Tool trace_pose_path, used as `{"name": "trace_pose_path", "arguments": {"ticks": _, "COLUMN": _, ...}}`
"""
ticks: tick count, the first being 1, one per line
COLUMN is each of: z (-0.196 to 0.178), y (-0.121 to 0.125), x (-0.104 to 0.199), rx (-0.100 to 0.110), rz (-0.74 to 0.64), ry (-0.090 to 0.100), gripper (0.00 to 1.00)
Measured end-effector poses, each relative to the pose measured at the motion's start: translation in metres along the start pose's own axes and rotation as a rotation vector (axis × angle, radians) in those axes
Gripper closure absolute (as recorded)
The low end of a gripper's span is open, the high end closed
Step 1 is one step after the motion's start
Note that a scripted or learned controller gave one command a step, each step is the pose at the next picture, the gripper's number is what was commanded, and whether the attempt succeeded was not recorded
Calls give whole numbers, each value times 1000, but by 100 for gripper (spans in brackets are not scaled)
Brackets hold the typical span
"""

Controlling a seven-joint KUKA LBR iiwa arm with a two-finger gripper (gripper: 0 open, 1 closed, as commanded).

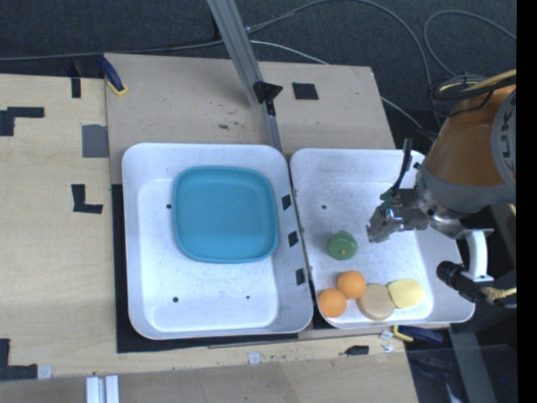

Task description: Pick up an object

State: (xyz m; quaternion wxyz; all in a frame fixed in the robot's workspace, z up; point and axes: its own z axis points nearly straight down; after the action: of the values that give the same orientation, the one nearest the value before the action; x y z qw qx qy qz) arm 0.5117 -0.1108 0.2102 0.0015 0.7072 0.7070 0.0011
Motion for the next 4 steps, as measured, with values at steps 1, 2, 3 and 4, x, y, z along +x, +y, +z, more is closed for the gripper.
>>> {"name": "trace_pose_path", "arguments": {"ticks": 1, "z": -42, "y": -1, "x": 3, "rx": 1, "rz": -1, "ry": 0, "gripper": 100}}
{"name": "trace_pose_path", "arguments": {"ticks": 2, "z": -61, "y": -1, "x": 4, "rx": 3, "rz": -1, "ry": 0, "gripper": 100}}
{"name": "trace_pose_path", "arguments": {"ticks": 3, "z": -61, "y": -1, "x": 58, "rx": 4, "rz": -5, "ry": 2, "gripper": 100}}
{"name": "trace_pose_path", "arguments": {"ticks": 4, "z": -41, "y": 4, "x": 104, "rx": 6, "rz": -4, "ry": 1, "gripper": 100}}
